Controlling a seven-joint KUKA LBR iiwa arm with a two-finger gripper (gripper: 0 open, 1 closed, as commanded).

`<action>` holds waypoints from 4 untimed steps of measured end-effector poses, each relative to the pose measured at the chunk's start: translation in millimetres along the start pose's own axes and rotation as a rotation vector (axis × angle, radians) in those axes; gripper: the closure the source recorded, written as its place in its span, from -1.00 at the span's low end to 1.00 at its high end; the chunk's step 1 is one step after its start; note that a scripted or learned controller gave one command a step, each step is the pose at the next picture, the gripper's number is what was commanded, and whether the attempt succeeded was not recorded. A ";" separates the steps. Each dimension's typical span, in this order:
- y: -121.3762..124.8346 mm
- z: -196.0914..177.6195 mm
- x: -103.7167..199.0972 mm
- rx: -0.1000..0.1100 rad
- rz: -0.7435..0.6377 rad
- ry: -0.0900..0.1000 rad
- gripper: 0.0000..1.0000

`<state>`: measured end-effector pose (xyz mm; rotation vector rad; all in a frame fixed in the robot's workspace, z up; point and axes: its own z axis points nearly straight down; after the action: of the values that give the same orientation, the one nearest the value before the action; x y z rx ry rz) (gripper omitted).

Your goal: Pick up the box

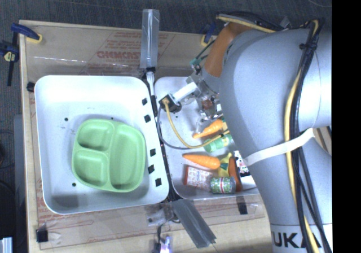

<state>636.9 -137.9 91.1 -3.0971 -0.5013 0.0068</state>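
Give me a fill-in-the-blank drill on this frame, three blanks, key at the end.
1. The green divided plate lies in the ____ bin.
2. Two ____ carrots lie in the right bin.
3. The box lies just below the ____ carrot.

Missing words: left; orange; lower
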 end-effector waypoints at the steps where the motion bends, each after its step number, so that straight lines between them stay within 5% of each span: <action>1: 14.3 -0.1 -63.2 -0.001 -0.391 0.000 -1.00; 2: -46.4 -41.2 -66.6 0.000 -0.118 0.000 -1.00; 3: -78.1 0.0 -86.8 -0.001 0.025 0.003 -1.00; 4: 28.1 -19.0 -69.5 0.000 0.029 0.001 -1.00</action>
<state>579.9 -186.6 110.2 -3.1041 -0.4562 0.0047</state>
